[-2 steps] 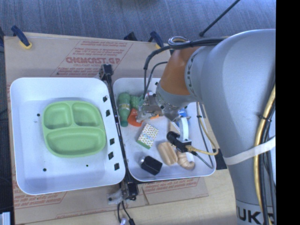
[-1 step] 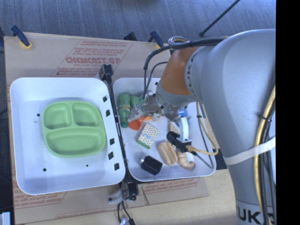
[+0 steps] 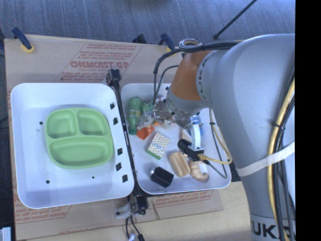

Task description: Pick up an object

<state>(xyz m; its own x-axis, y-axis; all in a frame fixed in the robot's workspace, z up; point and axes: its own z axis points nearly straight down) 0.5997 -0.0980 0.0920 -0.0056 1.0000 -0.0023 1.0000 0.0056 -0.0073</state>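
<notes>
Two white bins sit side by side on our bench; the right bin (image 3: 220, 181) holds the pickable items. We list: green bottle (image 3: 134, 113), orange piece (image 3: 145, 132), patterned box (image 3: 158, 145), black block (image 3: 162, 176), tan bread-like pieces (image 3: 179, 163). Gripper (image 3: 156, 112) is low among the bottle and orange piece; we cannot tell its opening or any hold. We advise centring on one item, clear of neighbours. Left bin (image 3: 20, 134) carries a green divided plate (image 3: 79, 136). Cardboard sheet (image 3: 75, 59) underlies both; grey carpet (image 3: 75, 9) beyond.
</notes>
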